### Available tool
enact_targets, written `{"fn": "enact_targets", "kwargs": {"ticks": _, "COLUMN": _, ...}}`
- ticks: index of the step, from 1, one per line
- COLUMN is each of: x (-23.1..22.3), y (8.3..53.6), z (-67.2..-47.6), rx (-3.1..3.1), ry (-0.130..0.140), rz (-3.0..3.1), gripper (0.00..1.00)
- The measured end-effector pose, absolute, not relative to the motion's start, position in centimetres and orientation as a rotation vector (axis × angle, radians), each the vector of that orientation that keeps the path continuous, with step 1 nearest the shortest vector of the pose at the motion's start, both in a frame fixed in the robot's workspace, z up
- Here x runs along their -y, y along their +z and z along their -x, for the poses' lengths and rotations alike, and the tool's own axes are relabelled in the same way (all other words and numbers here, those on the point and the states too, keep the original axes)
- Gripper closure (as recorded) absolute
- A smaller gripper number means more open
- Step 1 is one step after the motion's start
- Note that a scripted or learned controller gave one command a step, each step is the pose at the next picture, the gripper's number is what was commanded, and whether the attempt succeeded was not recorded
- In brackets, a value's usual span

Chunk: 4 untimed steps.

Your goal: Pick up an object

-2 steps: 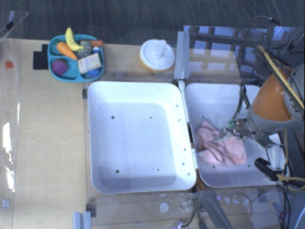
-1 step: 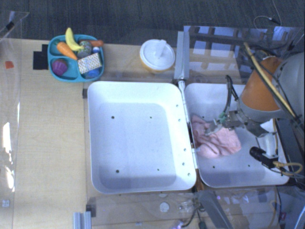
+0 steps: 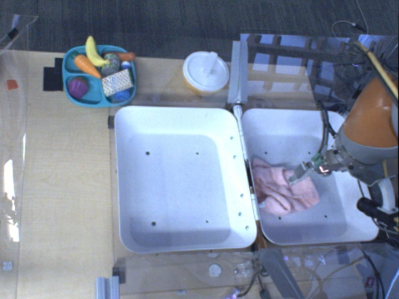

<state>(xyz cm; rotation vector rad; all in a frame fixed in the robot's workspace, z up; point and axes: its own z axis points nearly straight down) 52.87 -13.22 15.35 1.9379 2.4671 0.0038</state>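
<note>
A dark grey carpet [image 3: 156, 5] covers the floor along the top of the view. Below it lies a pale wooden bench [image 3: 59, 185], and a clear plastic sheet [image 3: 12, 136] stands at its left edge and reflects some light. Near the back of the bench there is a blue divided tray [image 3: 67, 80] with toy food in it, and a black square [image 3: 52, 78] lies just beside it on the left. A white lid on a yellow container [image 3: 206, 72] sits further right. A metal frame [image 3: 293, 48] stands at the upper right.
</note>
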Motion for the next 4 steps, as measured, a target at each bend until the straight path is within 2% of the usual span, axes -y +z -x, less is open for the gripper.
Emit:
{"fn": "enact_targets", "kwargs": {"ticks": 1, "x": 12.0, "y": 9.2, "z": -52.6, "rx": -2.523, "ry": 0.013, "rz": -1.845, "gripper": 0.00}}
{"fn": "enact_targets", "kwargs": {"ticks": 2, "x": 9.7, "y": 9.2, "z": -57.6, "rx": -2.402, "ry": 0.016, "rz": -2.001, "gripper": 0.00}}
{"fn": "enact_targets", "kwargs": {"ticks": 3, "x": 9.4, "y": 10.4, "z": -57.8, "rx": -2.406, "ry": 0.024, "rz": -1.994, "gripper": 1.00}}
{"fn": "enact_targets", "kwargs": {"ticks": 4, "x": 5.1, "y": 18.6, "z": -61.7, "rx": -2.465, "ry": 0.004, "rz": -1.941, "gripper": 1.00}}
